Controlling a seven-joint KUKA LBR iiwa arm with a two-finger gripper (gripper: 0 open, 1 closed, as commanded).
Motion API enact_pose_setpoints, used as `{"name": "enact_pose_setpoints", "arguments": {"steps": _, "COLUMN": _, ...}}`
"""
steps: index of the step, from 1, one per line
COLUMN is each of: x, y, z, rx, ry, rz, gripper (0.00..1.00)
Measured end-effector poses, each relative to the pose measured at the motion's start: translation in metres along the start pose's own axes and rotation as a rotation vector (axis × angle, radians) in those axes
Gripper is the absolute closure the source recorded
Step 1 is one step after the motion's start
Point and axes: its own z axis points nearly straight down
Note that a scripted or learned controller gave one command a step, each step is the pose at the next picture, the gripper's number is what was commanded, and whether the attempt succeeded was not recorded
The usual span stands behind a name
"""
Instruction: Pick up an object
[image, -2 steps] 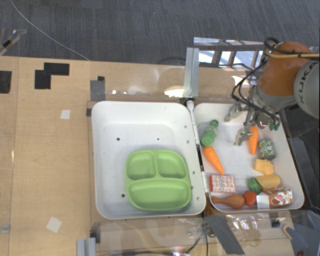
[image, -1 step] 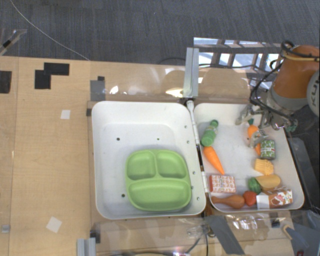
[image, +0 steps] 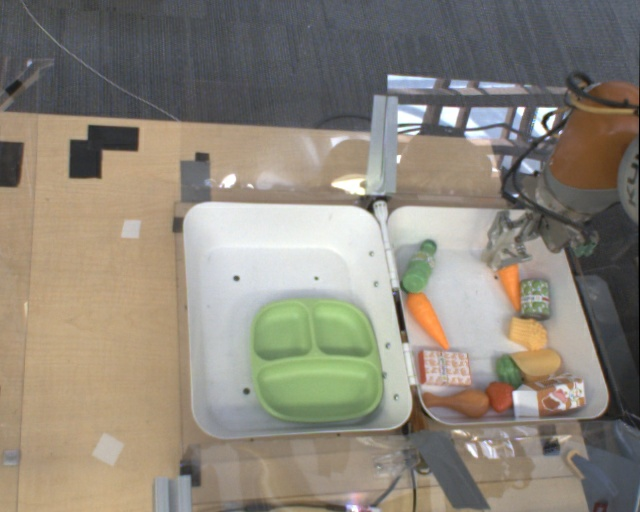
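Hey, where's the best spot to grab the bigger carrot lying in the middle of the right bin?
Probably the thick orange upper part of the carrot, from straight above, fingers across its width. It lies flat and diagonal, tapering toward the lower right, and its top nearly touches the green bottle.

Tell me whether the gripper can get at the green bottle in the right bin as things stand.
Probably yes. The green bottle lies uncovered near the right bin's left wall, only a carrot touching its lower end. The gripper hovers in the same bin, to its right.
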Motion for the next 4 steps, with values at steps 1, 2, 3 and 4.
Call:
{"name": "enact_pose_setpoints", "arguments": {"steps": 1, "x": -0.001, "y": 0.003, "z": -0.162, "rx": 0.002, "ry": 0.002, "rz": -0.005, "gripper": 1.00}}
{"name": "enact_pose_setpoints", "arguments": {"steps": 2, "x": -0.002, "y": 0.004, "z": -0.166, "rx": -0.002, "ry": 0.004, "rz": -0.006, "gripper": 1.00}}
{"name": "enact_pose_setpoints", "arguments": {"steps": 3, "x": -0.005, "y": 0.004, "z": -0.177, "rx": 0.000, "ry": -0.004, "rz": -0.006, "gripper": 1.00}}
{"name": "enact_pose_setpoints", "arguments": {"steps": 4, "x": -0.008, "y": 0.004, "z": -0.187, "rx": 0.002, "ry": -0.011, "rz": -0.006, "gripper": 1.00}}
